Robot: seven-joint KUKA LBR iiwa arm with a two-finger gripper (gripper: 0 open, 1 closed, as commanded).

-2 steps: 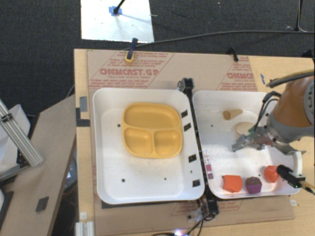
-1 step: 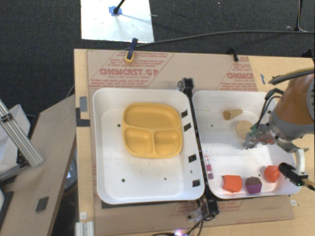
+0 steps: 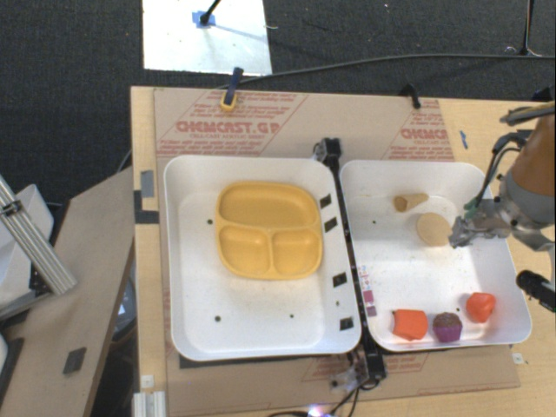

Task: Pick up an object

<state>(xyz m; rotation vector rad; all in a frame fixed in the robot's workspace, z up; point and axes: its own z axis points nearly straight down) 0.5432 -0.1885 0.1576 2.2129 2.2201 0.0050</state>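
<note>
The right bin (image 3: 382, 268) holds several small items. A tan round piece (image 3: 431, 228) lies near its back right, with a tan cone-shaped piece (image 3: 408, 201) just behind it. Along the front edge sit an orange block (image 3: 410, 323), a purple cupcake-like toy (image 3: 446, 327) and a red-orange round toy (image 3: 480, 306). My gripper (image 3: 462, 231) hangs at the right side of this bin, right beside the tan round piece's right edge. Nothing is visibly held.
The left bin (image 3: 195, 320) carries a yellow divided plate (image 3: 268, 230). A black divider with clips (image 3: 340, 241) runs between the bins. The grey arm (image 3: 530, 189) comes in from the right over the bin's right rim.
</note>
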